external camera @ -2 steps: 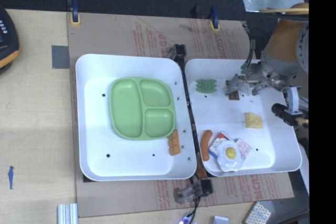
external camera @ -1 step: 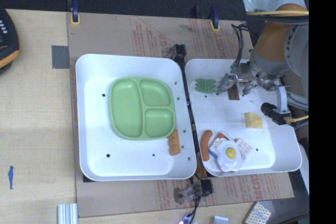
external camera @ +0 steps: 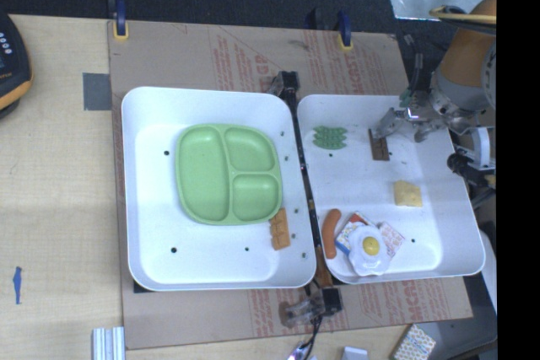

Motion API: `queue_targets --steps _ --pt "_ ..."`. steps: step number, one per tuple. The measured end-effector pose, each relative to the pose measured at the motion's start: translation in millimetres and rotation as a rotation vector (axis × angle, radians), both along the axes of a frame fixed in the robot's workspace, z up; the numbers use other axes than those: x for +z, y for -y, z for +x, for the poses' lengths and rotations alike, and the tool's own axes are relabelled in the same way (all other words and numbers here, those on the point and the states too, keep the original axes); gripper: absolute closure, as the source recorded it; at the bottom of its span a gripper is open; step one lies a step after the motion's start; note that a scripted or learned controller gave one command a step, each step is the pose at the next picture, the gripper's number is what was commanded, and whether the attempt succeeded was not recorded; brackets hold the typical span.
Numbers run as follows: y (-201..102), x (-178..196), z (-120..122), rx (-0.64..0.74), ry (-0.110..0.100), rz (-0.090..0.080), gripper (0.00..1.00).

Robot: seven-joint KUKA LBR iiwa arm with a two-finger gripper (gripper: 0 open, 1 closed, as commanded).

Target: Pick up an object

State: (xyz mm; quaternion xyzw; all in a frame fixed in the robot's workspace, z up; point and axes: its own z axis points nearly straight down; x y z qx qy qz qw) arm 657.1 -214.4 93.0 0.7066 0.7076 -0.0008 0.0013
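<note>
My gripper [external camera: 407,123] hangs over the far right part of the right bin [external camera: 439,253]. Its fingers are spread open with nothing between them. A small brown bar [external camera: 380,148] lies just left of and below the left fingertip, apart from it. A green leafy piece [external camera: 329,137] rests further left. A yellow cheese block [external camera: 408,194] sits in the bin's middle right. Near the front lie a red sausage [external camera: 331,232] and a fried egg [external camera: 369,247] on a printed packet.
The left bin [external camera: 148,265] holds a green divided plate [external camera: 228,173] and an orange-brown toast piece [external camera: 279,229] by its right wall. Clamps [external camera: 287,83] sit between the bins at the back and front. The arm's grey body [external camera: 468,63] stands at the right.
</note>
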Motion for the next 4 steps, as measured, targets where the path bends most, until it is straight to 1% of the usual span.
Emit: queue_targets --steps 1,2,3,4 --pt "-54.4 -1.9 -93.4 0.002 -0.013 0.007 0.0" --pt "-31.2 21.0 -22.8 0.005 0.005 0.0 0.0" --pt "-42.5 -1.8 -17.7 0.005 -0.005 0.003 0.0" --pt "-41.0 11.5 -16.8 0.007 -0.003 0.001 1.0"
